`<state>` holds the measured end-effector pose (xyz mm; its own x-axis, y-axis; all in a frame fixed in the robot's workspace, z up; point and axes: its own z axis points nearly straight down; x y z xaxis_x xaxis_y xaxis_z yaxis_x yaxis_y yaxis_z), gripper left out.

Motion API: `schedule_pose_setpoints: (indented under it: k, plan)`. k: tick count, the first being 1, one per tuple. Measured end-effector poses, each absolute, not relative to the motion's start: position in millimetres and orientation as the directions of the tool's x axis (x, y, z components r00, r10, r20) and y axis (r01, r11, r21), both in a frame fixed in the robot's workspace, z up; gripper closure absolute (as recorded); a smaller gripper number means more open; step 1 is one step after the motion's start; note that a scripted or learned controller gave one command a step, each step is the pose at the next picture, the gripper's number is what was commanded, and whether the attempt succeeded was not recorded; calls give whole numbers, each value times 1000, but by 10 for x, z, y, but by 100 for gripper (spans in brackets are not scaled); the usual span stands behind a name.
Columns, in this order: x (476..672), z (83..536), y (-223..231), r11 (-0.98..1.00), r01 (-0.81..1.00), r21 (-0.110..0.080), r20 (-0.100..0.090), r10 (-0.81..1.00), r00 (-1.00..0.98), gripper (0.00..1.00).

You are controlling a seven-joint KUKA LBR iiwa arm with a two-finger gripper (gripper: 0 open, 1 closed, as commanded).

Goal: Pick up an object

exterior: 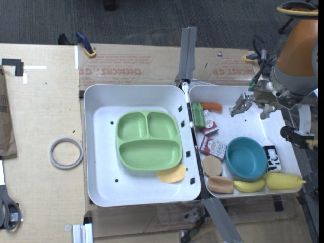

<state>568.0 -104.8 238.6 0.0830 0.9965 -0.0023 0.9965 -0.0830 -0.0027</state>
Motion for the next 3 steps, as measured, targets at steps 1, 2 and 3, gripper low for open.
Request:
schedule_pose_setpoints:
  k: [1, 2, 3]
  plan:
    - [5080, 1372, -1436, 90, 996, -3, 0, 996, -90, 0]
    - [5498, 1038, -1620, 221, 975, 24, -11, 975, -221, 0]
    - [5692, 1175, -2004, 186, 983, 4, -3, 983, -186, 0]
